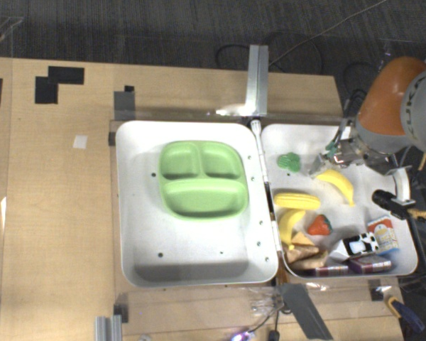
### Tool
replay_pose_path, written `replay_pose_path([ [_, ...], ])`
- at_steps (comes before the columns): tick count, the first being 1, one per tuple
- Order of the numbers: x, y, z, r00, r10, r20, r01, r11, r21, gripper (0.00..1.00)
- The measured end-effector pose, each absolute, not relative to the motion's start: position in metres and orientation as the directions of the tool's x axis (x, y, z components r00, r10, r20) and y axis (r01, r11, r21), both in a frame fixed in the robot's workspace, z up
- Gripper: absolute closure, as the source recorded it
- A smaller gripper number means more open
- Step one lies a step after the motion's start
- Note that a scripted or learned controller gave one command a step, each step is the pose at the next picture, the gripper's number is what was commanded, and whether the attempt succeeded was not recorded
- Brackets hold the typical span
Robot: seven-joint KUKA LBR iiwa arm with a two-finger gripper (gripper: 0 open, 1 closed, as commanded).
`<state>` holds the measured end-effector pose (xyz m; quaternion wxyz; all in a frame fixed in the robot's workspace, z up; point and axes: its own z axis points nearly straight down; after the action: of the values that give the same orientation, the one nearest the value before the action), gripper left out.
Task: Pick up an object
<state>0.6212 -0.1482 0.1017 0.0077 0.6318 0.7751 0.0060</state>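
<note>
Gripper (339,153) is down in the far part of the right bin (409,263), right at the far end of a curved yellow banana (340,184), but honestly I can't tell how its tips are set, it's too small and cluttered there. Nothing looks lifted, so I'd say the pick isn't done yet: it's at the reach-in stage, grab and lift left. Other candidates in that bin: a bumpy green broccoli-looking toy (290,163) to the left, a smooth yellow block (297,201), 1 red strawberry (319,225), plus small boxy packages (373,241) near the front. Everything looks like glossy plastic play food. Left bin (138,261) holds a matte green tray (201,177) with 3 compartments.
</note>
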Motion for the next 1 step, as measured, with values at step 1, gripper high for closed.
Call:
replay_pose_path([
  [1, 0.6334, -0.0633, 0.2234, -0.172, 0.985, -0.001, 0.985, 0.172, 0.009, 1.00],
])
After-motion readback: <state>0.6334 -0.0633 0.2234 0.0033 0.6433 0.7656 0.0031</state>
